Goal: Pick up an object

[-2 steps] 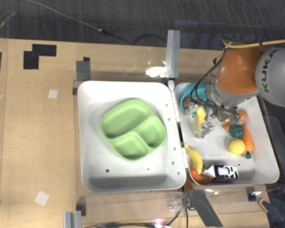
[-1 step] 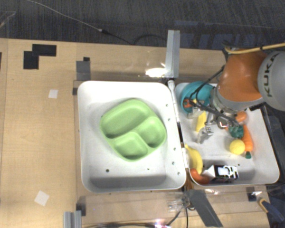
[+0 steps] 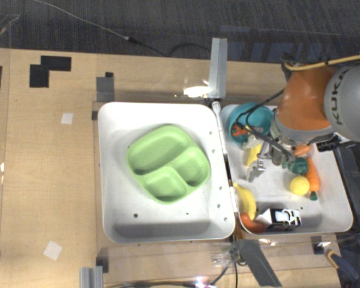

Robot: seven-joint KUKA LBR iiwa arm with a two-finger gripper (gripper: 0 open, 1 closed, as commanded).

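The end effector (image 3: 259, 165) hangs low in the right white bin (image 3: 336, 215), fingers slightly spread, gripping nothing, just beside a small yellow plastic piece (image 3: 252, 155); the round yellow lemon (image 3: 299, 185) lies near.

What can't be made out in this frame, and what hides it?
- Gripper: too small and cluttered in the camera view to tell open from shut, or whether it holds anything.
- Teal bowl: its right part is hidden by the arm's wrist.
- Black-and-white object near the right bin's front wall: too small to identify.
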